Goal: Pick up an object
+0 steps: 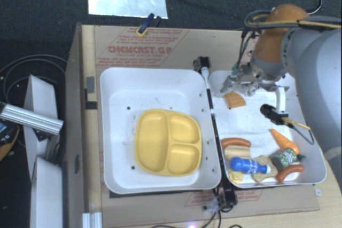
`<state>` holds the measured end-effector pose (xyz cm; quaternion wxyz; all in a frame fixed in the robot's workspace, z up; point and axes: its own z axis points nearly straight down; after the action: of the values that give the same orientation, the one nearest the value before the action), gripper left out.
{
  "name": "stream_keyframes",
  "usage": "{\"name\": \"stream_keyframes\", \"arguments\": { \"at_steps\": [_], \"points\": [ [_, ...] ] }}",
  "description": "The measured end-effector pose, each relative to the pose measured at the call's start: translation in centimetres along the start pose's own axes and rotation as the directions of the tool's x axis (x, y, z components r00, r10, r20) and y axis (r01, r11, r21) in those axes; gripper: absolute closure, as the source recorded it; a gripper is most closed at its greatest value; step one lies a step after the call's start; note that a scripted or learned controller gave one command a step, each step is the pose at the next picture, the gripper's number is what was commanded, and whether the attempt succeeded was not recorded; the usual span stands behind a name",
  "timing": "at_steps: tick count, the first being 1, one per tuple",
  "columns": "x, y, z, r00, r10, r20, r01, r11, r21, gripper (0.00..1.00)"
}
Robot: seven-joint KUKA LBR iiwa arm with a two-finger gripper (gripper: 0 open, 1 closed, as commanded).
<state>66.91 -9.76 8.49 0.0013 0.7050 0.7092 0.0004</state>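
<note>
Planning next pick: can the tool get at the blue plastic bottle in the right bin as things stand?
Probably yes. The blue plastic bottle lies on top of the food pile, uncovered, though a sausage crowds it. The tool sits at the far end.

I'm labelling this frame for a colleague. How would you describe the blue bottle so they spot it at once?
Start at the right-hand shallow white bin and go to its near edge, where the toy food is piled. The small blue plastic bottle with a white cap lies on its side there, just below a red sausage; it is the only blue item.
</note>
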Motion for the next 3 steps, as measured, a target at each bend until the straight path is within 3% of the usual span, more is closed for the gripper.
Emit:
{"name": "stream_keyframes", "arguments": {
  "at_steps": [3],
  "points": [
    [0.8, 0.0, 0.0, 1.0, 0.0, 0.0, 0.0, 1.0, 0.0, 0.0]
  ]
}}
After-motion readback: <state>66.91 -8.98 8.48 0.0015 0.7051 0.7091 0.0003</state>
